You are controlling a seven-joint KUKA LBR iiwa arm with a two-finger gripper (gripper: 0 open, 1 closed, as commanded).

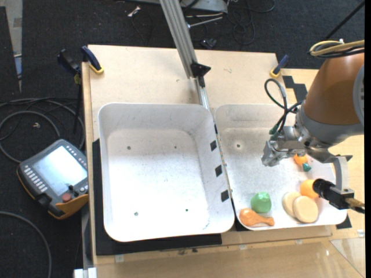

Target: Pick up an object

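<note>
Dark floor with loose cables surrounds a pale wooden table (151, 74) bearing two shallow white bins side by side.

Left bin (116, 155): bare white floor.

Right bin (243, 132): green ball (261, 202) near the front edge; orange drumstick-shaped toy (255, 218) just in front of it, against the front wall; two pale round discs (301, 207) overlapping toward the front right corner; orange ball (309, 187) touching the discs from behind; small orange piece (302, 160) beside the arm.

Arm: grey and orange, over the right bin. Pincer (271, 157) hangs above the bin's middle, apart from every item; whether spread or pressed together cannot be told.

Handheld control pendant (53, 178) lies on the floor off the table's left edge.
</note>
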